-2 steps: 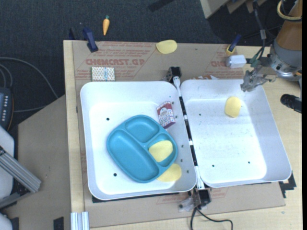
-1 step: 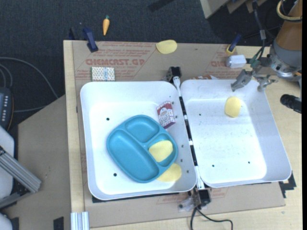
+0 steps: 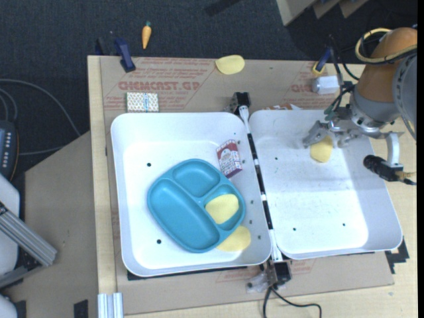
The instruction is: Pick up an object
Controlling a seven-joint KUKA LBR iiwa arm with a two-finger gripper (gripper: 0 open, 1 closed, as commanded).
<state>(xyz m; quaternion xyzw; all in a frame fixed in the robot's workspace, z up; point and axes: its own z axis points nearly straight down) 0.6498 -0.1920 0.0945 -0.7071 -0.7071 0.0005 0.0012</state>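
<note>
From my remote seat I saw the counter point(image 3: 165, 78), a tan board with red lettering, carrying the two white bins side by side. The left bin point(image 3: 132, 138) held the most: a blue divided plate point(image 3: 182, 207) lay tilted across its middle, with a yellow lump point(image 3: 222, 207) resting in one of the plate's compartments and a second yellow piece point(image 3: 235, 240) just beside the plate's lower edge, near the bin's front corner. A small red and white packet point(image 3: 229, 158) lay near the divider between the bins, just above the plate. The right bin point(image 3: 318, 224) was mostly bare white floor. The arm point(image 3: 387, 78) reached in from the right, its orange band showing above the wrist, and its pincer point(image 3: 324, 136) hung over the upper part of the right bin. A small yellow object point(image 3: 322, 152) sat on the bin floor right at the fingertips; I could not tell whether the fingers were spread or closed, nor whether they gripped it. On the counter beyond the bins I noted a yellow disc point(image 3: 230, 64), a small patterned square point(image 3: 142, 101) and a blue clip point(image 3: 124, 54). A tiny orange carrot point(image 3: 146, 35) lay on the dark floor past the counter's edge.
</note>
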